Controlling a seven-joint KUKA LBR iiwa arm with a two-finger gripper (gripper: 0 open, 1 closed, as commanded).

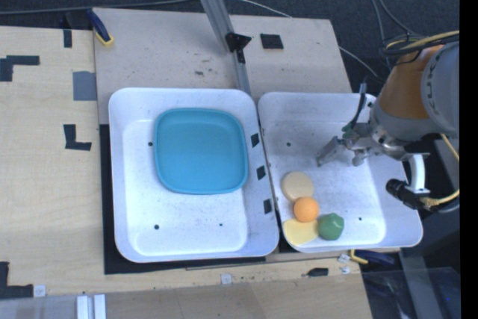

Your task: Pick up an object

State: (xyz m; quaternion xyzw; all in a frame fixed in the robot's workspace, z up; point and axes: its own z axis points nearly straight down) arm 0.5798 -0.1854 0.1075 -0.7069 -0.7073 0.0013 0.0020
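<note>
In the right bin (373, 231), near its front left corner, lies a cluster of small things: a cream round piece (297, 184), an orange ball (305, 209), a green piece (330, 225) and a yellow flat piece (297, 233). My gripper (340, 158) hangs over the middle of the same bin, up and to the right of the cluster, apart from it. Its fingers are spread open with nothing between them.
A square blue plate (200, 150) lies in the left bin (134, 235). A slanted metal bar (216, 4) runs down to the divide between the two bins. Cables trail over the dark floor at the back right.
</note>
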